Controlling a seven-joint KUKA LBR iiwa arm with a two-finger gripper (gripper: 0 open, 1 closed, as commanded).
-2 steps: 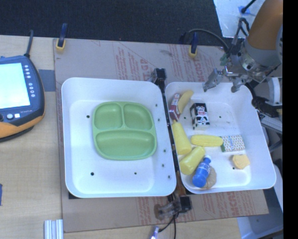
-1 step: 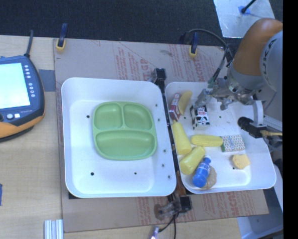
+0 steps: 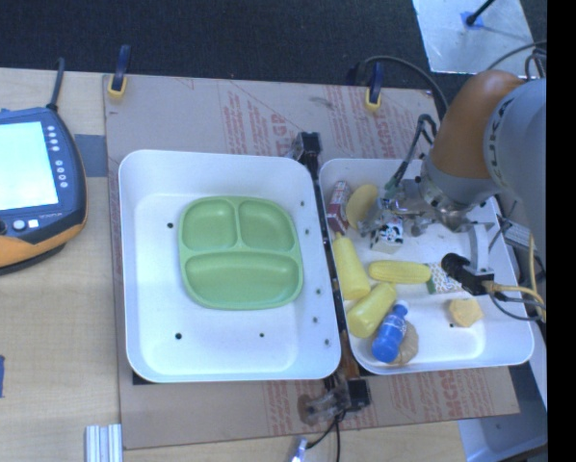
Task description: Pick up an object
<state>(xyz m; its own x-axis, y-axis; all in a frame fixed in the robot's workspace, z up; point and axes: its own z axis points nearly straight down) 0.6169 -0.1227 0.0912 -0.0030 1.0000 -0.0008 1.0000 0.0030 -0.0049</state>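
Blue bottle lies at front of right bin, atop tan round piece, beside yellow pieces. End effector low over bin's rear, above small black-and-white object; finger spread unreadable. Green divided plate in left bin.

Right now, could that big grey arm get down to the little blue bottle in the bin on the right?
Probably yes. The blue bottle lies uncovered at the near edge of the right bin, nothing on top of it. The gripper hangs over the same bin.
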